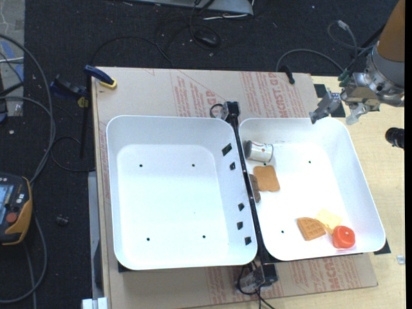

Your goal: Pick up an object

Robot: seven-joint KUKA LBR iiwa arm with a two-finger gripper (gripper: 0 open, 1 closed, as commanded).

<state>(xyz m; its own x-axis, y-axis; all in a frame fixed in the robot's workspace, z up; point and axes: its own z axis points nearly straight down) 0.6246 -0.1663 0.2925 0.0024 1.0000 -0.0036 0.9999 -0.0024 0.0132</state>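
Note:
My gripper (340, 107) hangs above the far right corner of the right bin (360, 166), fingers spread open with nothing between them. In that bin a small white cup (260, 151) lies on its side near the far left wall. Just in front of it lies a flat brown piece (266, 177). Near the front right corner sit an orange-brown toast-like piece (311, 228), a pale yellow piece (329, 219) and a red round object (344, 237). All of them lie well away from the gripper.
The left bin (122, 172) stands beside the right one, with a black divider strip (243, 179) between them. Both rest on a cardboard sheet (193, 89). Cables and a blue-and-yellow clamp (101, 76) lie beyond the bench's far edge.

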